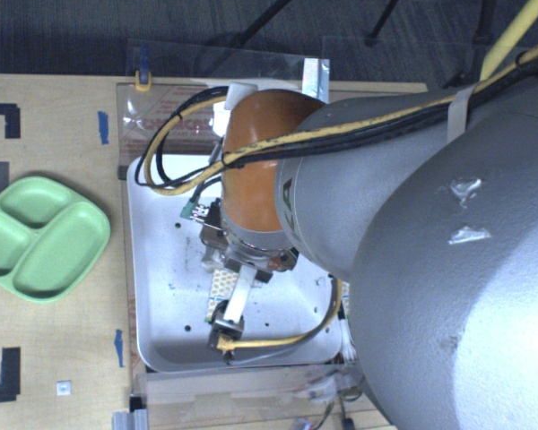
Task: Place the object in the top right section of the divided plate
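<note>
A light green divided plate (43,238) lies on the wooden bench at the left, outside the bin; nothing shows in its sections. My gripper (238,272) hangs low over the middle of the white bin (157,267), under the orange wrist band, and the arm hides most of it. A small pale yellow, dotted patch (220,281) shows just left of the gripper, close to the bin floor. I cannot tell whether it is a loose object, or whether the gripper touches it.
The grey arm covers the right half of the view and the bin's right side. A yellow cable (278,337) loops low near the bin's front wall. Blue tape marks (102,126) and black corner marks (5,119) lie on the bench.
</note>
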Robot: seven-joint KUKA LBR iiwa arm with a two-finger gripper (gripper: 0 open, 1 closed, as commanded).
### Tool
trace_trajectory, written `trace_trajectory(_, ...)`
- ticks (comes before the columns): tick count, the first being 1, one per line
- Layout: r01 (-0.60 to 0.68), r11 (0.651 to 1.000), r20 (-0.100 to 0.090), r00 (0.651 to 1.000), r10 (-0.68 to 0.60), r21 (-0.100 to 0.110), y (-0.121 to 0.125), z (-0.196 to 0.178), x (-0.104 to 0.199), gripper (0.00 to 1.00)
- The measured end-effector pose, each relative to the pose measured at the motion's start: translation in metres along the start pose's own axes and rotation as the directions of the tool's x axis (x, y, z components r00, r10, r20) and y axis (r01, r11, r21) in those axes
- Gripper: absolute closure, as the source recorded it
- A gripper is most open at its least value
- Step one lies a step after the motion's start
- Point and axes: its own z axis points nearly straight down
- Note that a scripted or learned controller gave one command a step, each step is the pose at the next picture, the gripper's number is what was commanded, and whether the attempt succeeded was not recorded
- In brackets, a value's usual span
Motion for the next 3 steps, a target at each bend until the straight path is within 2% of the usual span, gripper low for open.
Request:
trace_trajectory(1,-0.142,0.99,0.0,0.99,0.142,-0.001,0.015,-0.069,-0.016,1.0)
trace_trajectory(2,0.071,0.997,0.0,0.997,-0.071,0.0,0.017,-0.071,-0.008,1.0)
trace_trajectory(3,0.331,0.944,0.0,0.944,-0.331,-0.003,0.084,-0.146,-0.089,1.0)
